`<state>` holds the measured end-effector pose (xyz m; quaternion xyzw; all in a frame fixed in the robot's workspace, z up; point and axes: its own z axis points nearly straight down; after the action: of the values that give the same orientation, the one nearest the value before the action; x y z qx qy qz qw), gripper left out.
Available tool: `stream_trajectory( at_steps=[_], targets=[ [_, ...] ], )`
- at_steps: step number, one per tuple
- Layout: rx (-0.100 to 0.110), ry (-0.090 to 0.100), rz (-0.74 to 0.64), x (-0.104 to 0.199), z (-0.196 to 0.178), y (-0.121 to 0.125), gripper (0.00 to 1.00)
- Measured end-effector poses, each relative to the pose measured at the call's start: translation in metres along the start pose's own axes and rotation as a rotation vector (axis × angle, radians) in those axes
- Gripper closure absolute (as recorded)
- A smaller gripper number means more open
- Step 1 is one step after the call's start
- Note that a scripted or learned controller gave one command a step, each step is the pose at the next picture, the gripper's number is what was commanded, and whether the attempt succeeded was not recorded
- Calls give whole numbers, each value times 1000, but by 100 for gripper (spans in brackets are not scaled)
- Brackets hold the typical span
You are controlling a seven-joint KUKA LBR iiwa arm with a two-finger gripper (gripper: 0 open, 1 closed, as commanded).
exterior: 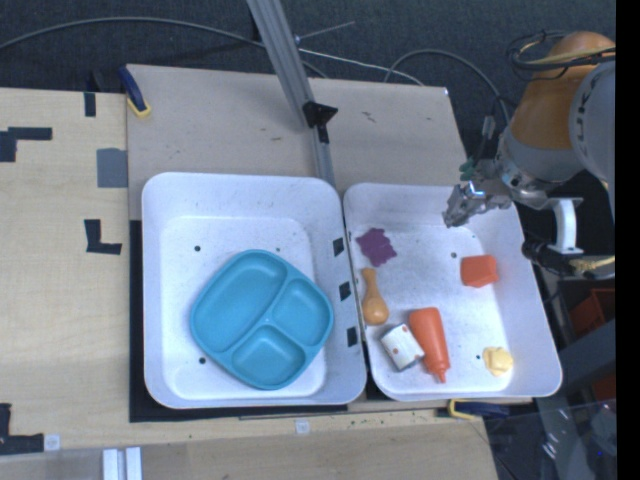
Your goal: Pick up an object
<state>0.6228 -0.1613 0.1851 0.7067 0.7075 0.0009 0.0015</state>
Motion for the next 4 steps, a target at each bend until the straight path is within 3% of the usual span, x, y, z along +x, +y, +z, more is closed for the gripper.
stream_trajectory(
  at_steps=[1, 4],
  targets=[
    [0, 0, -1, 1, -43, -1, 100],
    [5, 2, -6, 154, -19, 21, 100]
  ],
)
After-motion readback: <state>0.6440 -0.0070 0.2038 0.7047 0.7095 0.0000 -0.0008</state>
